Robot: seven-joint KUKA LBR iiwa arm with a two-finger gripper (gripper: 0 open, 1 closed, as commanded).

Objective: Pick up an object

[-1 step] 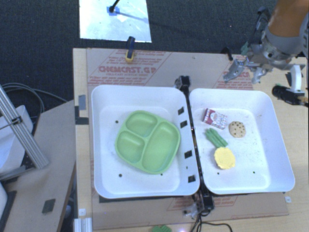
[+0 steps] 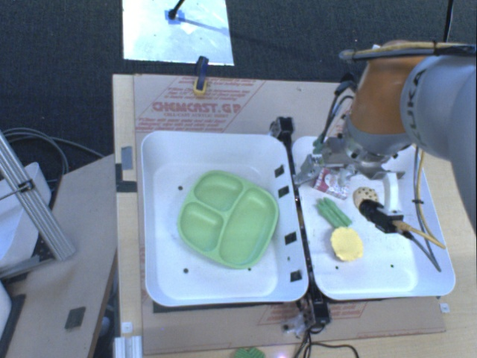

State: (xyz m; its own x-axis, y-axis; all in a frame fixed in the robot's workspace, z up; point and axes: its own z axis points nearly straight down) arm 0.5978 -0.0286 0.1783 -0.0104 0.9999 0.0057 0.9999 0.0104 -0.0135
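Note:
In the right bin (image 2: pixel 402 278) my gripper (image 2: pixel 328 173) hangs low near the back left corner, open, its fingers (image 2: pixel 305 174) spread on either side of a small red and white packet (image 2: pixel 330 184). The packet lies just under the gripper, partly hidden by it, and I cannot tell whether they touch. A green stalk-like piece (image 2: pixel 333 212) lies just in front of it. A yellow rounded piece (image 2: pixel 346 244) rests nearer the front. A pale speckled round cookie (image 2: pixel 364 196) lies to the right of the packet.
The left bin (image 2: pixel 160 274) holds a light green divided plate (image 2: pixel 228 218) in its middle. A black divider with clips (image 2: pixel 292 200) runs between the bins. The grey arm with its orange band (image 2: pixel 387 95) reaches in over the right bin's back.

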